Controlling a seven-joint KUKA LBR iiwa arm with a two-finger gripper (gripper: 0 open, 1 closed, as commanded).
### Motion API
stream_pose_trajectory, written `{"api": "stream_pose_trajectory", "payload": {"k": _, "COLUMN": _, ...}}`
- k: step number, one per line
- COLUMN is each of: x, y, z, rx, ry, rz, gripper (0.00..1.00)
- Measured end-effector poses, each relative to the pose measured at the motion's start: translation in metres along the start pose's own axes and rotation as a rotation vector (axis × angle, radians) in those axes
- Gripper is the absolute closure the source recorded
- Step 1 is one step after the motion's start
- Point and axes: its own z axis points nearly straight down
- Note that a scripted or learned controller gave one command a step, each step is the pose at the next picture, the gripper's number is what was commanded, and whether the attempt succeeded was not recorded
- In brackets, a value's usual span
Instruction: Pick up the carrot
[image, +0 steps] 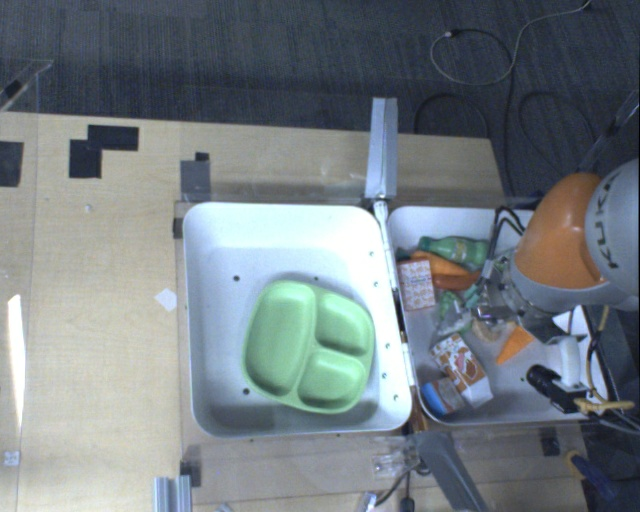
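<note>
- The grey arm (575, 240), with its orange band, is reaching in from the right and hanging over the right-hand white bin (520, 400).
- The gripper (483, 305) is sitting low among the clutter in that bin, and whether its jaws are spread or pressed together cannot be told, since the wrist is covering them from above.
- The carrot (452, 268) is lying in the upper part of the right bin, a long orange shape just below a green bottle (452, 247) and just left of the gripper; nothing is showing it pinched.
- A red and white carton (416, 284) is lying beside the carrot's left end, close to the wall between the two bins.
- An orange wedge-shaped piece (514, 344) is resting just below the wrist, toward the bin's right side.
- A small printed box (461, 368) is lying tilted in the lower part of the right bin, with a blue round item (433, 400) touching its lower left corner.
- A green divided plate (308, 345) is sitting in the left bin (215, 300), toward its lower right, well apart from the carrot.
- Both bins are resting side by side on the pale wooden tabletop (90, 300), with a metal bar (381, 150) standing at the seam between them.
- Black cables (480, 50) are trailing across the dark floor above the tabletop.
</note>
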Motion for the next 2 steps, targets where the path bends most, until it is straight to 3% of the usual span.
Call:
{"api": "stream_pose_trajectory", "payload": {"k": 1, "x": -0.010, "y": 0.092, "z": 0.014, "rx": -0.005, "ry": -0.002, "rz": -0.235, "gripper": 0.00}}
{"api": "stream_pose_trajectory", "payload": {"k": 2, "x": -0.040, "y": 0.130, "z": 0.018, "rx": 0.036, "ry": 0.013, "rz": -0.012, "gripper": 0.00}}
